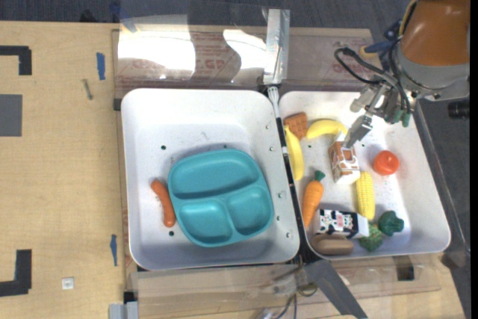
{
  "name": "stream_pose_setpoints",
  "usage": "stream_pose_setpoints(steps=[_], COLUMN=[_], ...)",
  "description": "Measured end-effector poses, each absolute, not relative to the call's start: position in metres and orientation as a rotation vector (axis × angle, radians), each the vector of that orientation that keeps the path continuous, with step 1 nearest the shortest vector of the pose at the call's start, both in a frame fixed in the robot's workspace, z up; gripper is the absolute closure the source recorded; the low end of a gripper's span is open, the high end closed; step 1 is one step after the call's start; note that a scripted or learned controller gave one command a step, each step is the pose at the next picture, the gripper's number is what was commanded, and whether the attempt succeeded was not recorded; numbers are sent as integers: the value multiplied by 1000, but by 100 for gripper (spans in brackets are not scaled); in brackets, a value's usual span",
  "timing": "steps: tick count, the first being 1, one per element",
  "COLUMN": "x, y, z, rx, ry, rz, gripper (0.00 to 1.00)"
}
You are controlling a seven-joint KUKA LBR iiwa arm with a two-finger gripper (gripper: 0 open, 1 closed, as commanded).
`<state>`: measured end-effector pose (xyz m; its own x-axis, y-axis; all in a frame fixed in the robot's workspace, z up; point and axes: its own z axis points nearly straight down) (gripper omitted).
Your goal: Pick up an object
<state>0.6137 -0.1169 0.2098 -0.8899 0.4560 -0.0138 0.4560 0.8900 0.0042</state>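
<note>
From the overhead camera you see two shallow white plastic bins side by side on a light wooden desk (52,183). The left bin (142,116) holds a smooth teal plate (220,196) with three compartments, and a small orange-red sausage (163,203) lies just beside the plate's left edge. The right bin (426,213) is crowded with toy food: two curved yellow bananas, one (326,128) near the far wall and one (296,155) along the left wall, a brown ridged piece (296,122) at the far left, a round red tomato (385,162), a knobbly yellow corn cob (365,194), a tapered orange carrot (311,199) with a green top, a bumpy green broccoli (385,225), a black-and-white carton (337,221) whose print you cannot read, a flat brown piece (333,244) at the near wall, and a small brown-and-white box (344,162) with illegible markings. The claw (358,131) hangs over the far part of the right bin, just above that small box; you cannot tell whether it is open or closed. Nothing is visibly gripped.
</note>
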Motion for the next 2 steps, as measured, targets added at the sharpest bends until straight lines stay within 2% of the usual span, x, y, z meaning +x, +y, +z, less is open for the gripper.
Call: stream_pose_setpoints(steps=[1, 2], x=[595, 565], y=[-108, -158], z=[109, 90], rx=[814, 904], ry=[3021, 3009], rz=[3, -2], gripper=[0, 0])
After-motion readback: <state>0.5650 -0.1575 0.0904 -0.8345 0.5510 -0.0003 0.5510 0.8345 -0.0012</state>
